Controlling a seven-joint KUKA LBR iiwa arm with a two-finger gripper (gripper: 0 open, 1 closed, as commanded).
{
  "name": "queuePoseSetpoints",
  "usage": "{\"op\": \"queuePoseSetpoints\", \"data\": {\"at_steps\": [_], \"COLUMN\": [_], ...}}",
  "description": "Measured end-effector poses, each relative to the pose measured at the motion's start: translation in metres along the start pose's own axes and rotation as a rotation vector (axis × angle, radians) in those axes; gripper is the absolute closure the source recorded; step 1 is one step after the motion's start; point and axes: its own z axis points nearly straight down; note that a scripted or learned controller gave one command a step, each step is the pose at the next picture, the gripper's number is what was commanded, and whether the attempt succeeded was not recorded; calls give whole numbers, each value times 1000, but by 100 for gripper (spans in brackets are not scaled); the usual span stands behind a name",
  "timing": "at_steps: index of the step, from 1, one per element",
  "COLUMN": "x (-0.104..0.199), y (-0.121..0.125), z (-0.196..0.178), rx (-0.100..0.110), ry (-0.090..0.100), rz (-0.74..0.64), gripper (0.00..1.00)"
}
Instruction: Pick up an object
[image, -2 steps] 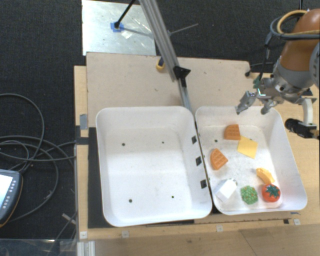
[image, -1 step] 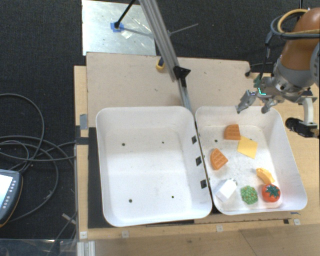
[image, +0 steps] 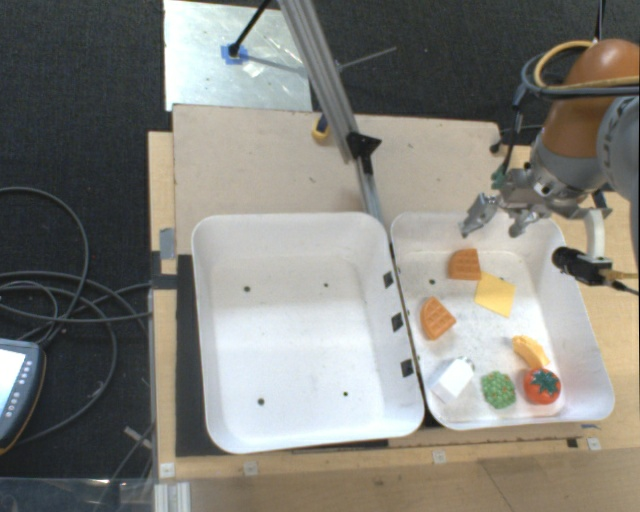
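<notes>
Your tool (image: 499, 215) hangs open and holds nothing, so it may slip off the flat waffle (image: 464, 264).

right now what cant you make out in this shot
- Gripper, camera view: its fingers look spread over the right bin's far edge, nothing between them; too small to see the tips clearly.
- Arm: cut off by the right edge.
- White block: pale against the bin, so its outline is hard to trace.
- Green item and red item: too small to identify.
- Tablet: cut off by the left edge.
</notes>
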Motion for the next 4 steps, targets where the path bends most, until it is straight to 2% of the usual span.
{"op": "queuePoseSetpoints", "data": {"at_steps": [2, 3, 4], "x": [8, 7, -2], "y": [8, 10, 16], "z": [95, 81, 28], "rx": [0, -6, -10], "ry": [0, -1, -2], "rz": [-1, -4, 2], "gripper": [0, 100, 100]}}
